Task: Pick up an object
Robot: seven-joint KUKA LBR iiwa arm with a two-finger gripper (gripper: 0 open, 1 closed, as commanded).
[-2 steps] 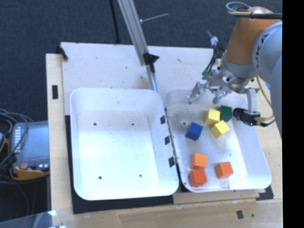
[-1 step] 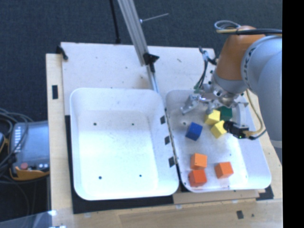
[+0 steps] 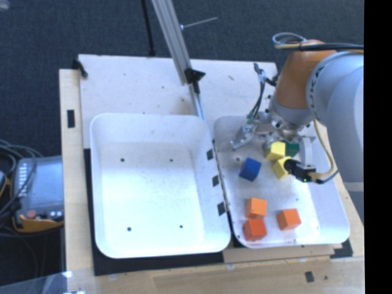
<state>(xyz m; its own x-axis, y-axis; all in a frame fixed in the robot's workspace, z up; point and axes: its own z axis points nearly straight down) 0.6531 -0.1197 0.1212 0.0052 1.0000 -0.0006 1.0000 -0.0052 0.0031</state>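
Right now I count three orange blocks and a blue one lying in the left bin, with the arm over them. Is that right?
Not quite: the camera view shows the three orange blocks and the blue block in the right bin, not the left. The arm does reach over that bin.

A blue cube [image 3: 249, 169] is lying tilted near the right bin's middle. Two yellow blocks [image 3: 278, 158] are sitting just beside a green one [image 3: 293, 147] further back. Three orange cubes [image 3: 256, 207] [image 3: 288, 218] [image 3: 255, 228] are resting close together toward the front.
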